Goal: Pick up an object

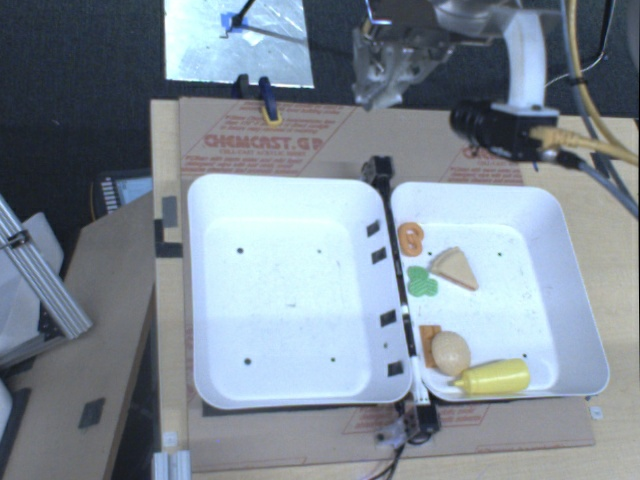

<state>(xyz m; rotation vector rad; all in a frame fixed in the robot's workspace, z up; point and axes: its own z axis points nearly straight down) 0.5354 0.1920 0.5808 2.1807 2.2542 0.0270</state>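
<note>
The right bin (560, 258) holds several small items along its left side: an orange ring (411, 237), a tan wedge (455, 268), a green leaf-shaped piece (422, 283), a beige egg-shaped item (450, 351), an orange-brown block (430, 339) and a yellow bottle (492, 376) lying near the front wall. My gripper (381, 86) hangs high above the bench behind the bins, over the cardboard's back edge. Nothing shows between its fingers.
The left bin (285, 288) sits beside the right one, joined by a black clipped divider (385, 258). Cardboard (270, 138) lies under both bins. A shiny metal sheet (238, 28) is at the back left. Cables and a black fitting (500, 128) run in at the back right.
</note>
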